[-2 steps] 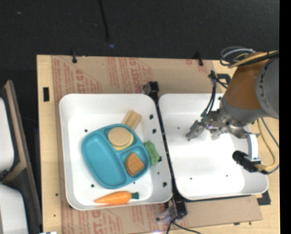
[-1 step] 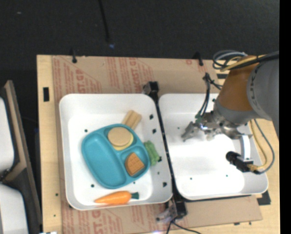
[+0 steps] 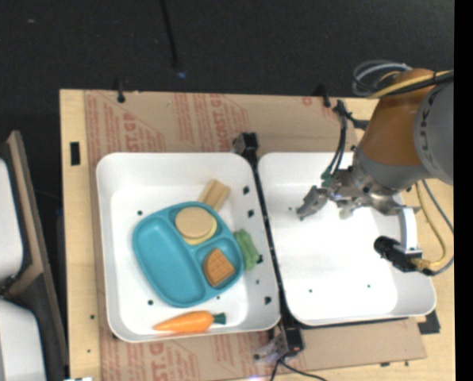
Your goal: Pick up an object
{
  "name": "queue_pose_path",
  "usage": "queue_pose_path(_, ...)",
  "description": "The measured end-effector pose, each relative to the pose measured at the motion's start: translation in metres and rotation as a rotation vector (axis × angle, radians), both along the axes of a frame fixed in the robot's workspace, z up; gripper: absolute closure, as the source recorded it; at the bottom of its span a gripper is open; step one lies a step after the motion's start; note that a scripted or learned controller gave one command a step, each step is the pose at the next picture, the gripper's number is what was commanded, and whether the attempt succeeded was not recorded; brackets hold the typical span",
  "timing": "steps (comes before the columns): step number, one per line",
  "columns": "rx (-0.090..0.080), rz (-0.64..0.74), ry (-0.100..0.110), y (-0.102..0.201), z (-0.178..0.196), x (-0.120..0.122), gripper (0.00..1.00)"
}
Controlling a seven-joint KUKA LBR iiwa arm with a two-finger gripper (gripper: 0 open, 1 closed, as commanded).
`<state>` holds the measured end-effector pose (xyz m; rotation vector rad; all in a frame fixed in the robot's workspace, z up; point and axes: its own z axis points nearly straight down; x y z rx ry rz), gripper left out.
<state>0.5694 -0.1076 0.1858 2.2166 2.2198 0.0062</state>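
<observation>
The left bin [image 3: 113, 213] holds a blue tray [image 3: 161, 264] carrying a tan disc [image 3: 196, 223] and a brown waffle [image 3: 219, 267]. A wooden block [image 3: 215, 193] touches its 1 o'clock edge, a green piece [image 3: 247, 248] lies at 3 o'clock, and a carrot [image 3: 189, 321] lies flat at 6 o'clock.

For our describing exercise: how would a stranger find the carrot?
Look in the left white plastic bin. Below the blue plastic divided tray, near the bin's front wall, lies the orange toy carrot. It alone is long and tapered with a green tip.
</observation>
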Motion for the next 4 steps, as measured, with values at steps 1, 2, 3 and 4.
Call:
queue_pose_path(1, 0.000, -0.003, 0.011, -0.012, -0.063, 0.009, 0.00)
queue_pose_path(2, 0.000, -0.002, 0.002, -0.001, -0.023, -0.028, 0.00)
queue_pose_path(3, 0.000, -0.003, 0.007, -0.007, -0.044, -0.021, 0.00)
queue_pose_path(4, 0.000, -0.002, 0.002, -0.007, -0.002, -0.029, 0.00)
